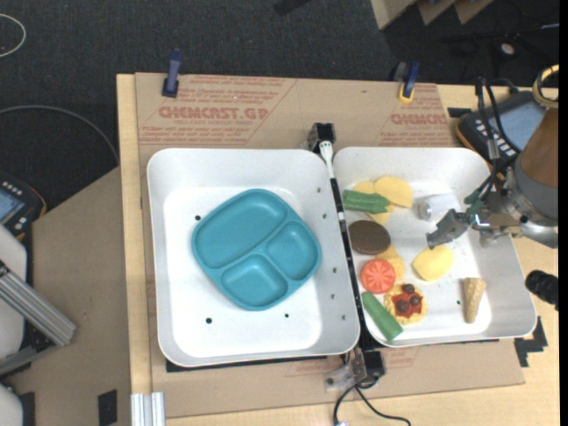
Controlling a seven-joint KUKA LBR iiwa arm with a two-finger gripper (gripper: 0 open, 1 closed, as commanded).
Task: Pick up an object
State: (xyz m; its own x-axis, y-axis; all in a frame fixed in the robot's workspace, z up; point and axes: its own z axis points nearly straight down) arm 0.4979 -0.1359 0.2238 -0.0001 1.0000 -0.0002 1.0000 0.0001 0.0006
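Gripper [448, 227] is hovering low in the right bin [497, 322], fingers spread apart and gripping nothing, just above the yellow lemon-like piece [433, 263]. Toy foods are lying around it: brown patty [368, 236], tomato slice [378, 276], green bean [366, 201], ice-cream cone [472, 297]. Blue divided plate [256, 248] is sitting in the left bin [169, 238].

A bench [266, 105] covered with brown printed cardboard is seen, clamped at its far edge by two blue clips [171, 74]. Two shallow white bins are set side by side on it: the left bin [173, 264] and the right bin [506, 318], their inner rims touching.
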